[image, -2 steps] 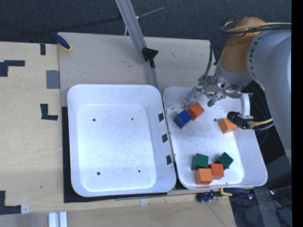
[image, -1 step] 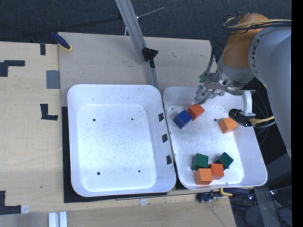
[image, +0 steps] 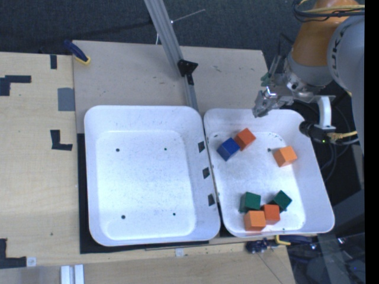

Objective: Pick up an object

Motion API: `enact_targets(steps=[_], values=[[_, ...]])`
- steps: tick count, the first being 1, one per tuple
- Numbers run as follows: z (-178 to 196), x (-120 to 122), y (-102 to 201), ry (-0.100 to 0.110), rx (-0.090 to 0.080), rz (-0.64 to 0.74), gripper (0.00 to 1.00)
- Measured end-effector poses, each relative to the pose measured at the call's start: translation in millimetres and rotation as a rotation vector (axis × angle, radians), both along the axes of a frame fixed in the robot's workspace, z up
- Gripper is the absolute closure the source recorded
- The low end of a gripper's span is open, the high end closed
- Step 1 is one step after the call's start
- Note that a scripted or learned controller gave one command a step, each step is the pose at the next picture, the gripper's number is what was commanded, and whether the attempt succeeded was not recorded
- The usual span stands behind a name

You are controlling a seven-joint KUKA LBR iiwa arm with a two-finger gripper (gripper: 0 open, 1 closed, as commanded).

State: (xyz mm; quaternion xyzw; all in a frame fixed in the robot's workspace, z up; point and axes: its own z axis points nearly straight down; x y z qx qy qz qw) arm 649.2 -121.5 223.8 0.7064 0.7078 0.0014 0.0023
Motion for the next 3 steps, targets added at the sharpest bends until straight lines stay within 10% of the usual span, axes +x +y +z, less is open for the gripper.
enact_targets(steps=[1,3], values=[[44,1,0,0.001,0.000,0.000,1.00],[36,-36,96,0.008,0.002,0.003,1.00]])
